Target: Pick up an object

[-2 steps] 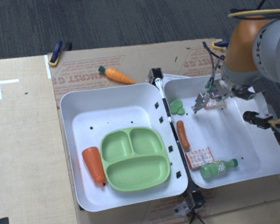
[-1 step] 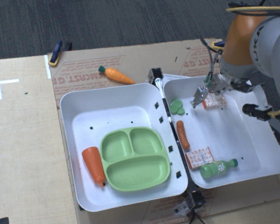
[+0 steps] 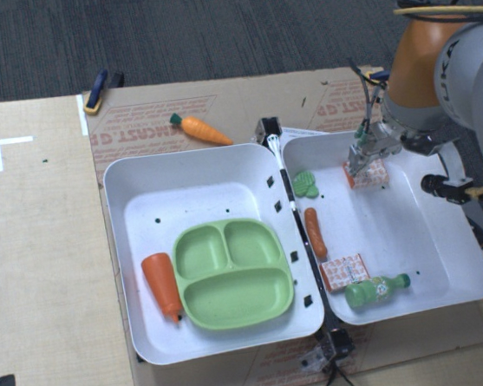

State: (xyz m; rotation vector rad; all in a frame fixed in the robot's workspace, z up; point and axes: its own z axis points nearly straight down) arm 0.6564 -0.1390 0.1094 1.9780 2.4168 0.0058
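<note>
— green bottle [image 3: 376, 289] is lying nearest us, at about five o'clock in the right bin [image 3: 463, 287], with a red-and-white packet [image 3: 344, 269] just beside it. is anything being lifted yet?

— judging by this, no. the gripper [image 3: 365, 157] is hovering low at about eleven o'clock in that bin, right over a small pinkish box [image 3: 370, 174], which is sitting against the bin floor directly beneath it.

— clamped on it?

— i cannot tell whether it's apart or together; the tips are blurring into the box. i'd say the grasp and the lift are both still waiting to be done.

— other candidates?

— a sausage [image 3: 315, 232] and a green leafy piece [image 3: 304, 184] are lying near the nine o'clock wall.
</note>
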